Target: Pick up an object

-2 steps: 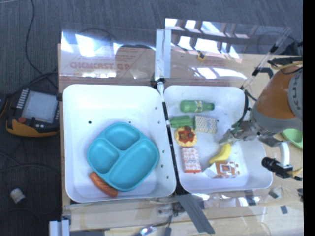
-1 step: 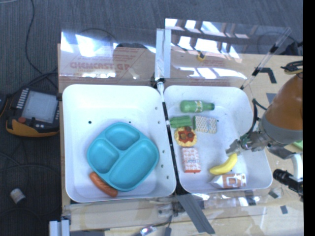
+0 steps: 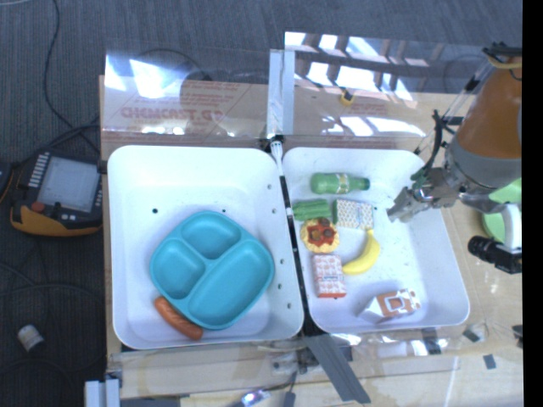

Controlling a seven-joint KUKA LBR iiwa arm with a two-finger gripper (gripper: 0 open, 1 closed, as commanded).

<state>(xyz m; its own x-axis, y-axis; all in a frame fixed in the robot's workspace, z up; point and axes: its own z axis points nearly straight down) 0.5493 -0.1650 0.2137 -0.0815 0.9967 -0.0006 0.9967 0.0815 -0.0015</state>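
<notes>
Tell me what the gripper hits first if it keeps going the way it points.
Probably the checked white packet: the gripper points left and slightly down over the right white bin. Its height is unclear, so it might pass above.

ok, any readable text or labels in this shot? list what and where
Cardboard sheet behind the left bin: faint red lettering under glare, too washed out to read with confidence.
Green bottle: no legible label.
Small packet and small carton in the right bin: printed, too small to read.
Handheld screen on the floor: blurred, nothing readable.
</notes>
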